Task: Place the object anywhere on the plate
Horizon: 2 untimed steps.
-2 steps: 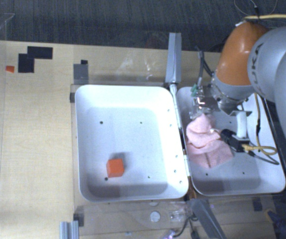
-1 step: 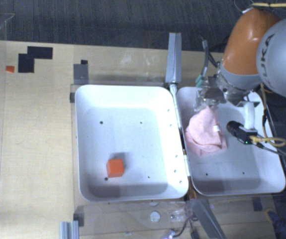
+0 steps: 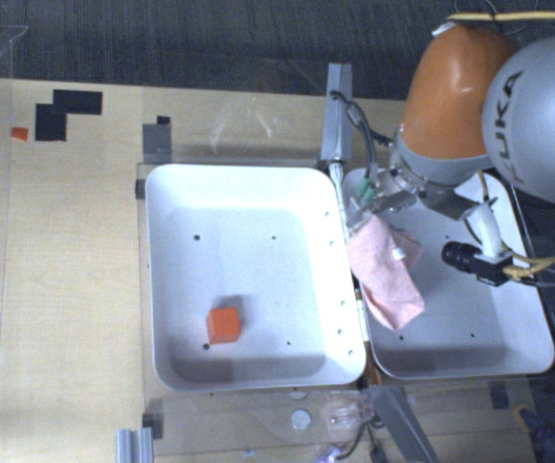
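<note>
Stock on my screen, every place given relative to the left bin.

1. Left bin [image 3: 258, 186]: shallow, white, square with rounded corners, sitting on the bench [image 3: 65, 278].
2. Orange block [image 3: 224, 325]: small cube lying on the floor of the left bin, toward its near-left corner, clear of the walls and well apart from the arm.
3. Right bin [image 3: 509, 355]: same white make, touching the left bin along its right-hand wall.
4. Pink cloth [image 3: 385, 273]: crumpled rag just beyond the left bin's right wall, draped down onto the floor of the right bin. Its upper end runs up to the gripper.
5. Gripper [image 3: 381, 199]: just right of the left bin's far-right corner, over the right bin. I log its fingers as closed onto the top edge of the pink cloth, which hangs from them; the fingertips themselves are small and partly hidden by the wrist hardware.
6. Arm [image 3: 538, 104]: grey body with orange band [image 3: 456, 90], coming in from the right of the left bin and covering the far part of the right bin.
7. Black cylindrical fitting [image 3: 470, 258]: to the right of the cloth, over the right bin's floor, with yellow cabling trailing from it.
8. Black marks [image 3: 65, 112] and a small orange tag [image 3: 19, 134]: on the bench, far-left of the left bin.
</note>
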Motion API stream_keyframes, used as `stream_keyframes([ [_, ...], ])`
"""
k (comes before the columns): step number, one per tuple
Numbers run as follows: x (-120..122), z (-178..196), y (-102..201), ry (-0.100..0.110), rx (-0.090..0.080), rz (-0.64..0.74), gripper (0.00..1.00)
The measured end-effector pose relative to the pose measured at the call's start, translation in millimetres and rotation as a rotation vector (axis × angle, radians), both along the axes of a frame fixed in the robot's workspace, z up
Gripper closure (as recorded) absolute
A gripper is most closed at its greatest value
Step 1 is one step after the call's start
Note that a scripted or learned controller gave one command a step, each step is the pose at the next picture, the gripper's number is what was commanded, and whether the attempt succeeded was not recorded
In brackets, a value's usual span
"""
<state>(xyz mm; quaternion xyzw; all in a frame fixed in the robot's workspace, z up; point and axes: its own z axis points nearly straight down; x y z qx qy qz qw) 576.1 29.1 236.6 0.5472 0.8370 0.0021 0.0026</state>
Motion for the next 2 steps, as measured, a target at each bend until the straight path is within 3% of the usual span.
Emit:
stream_keyframes([
  [2,-31.6,-1.1,86.0,-0.004,-0.004,0.801,1.00],
])
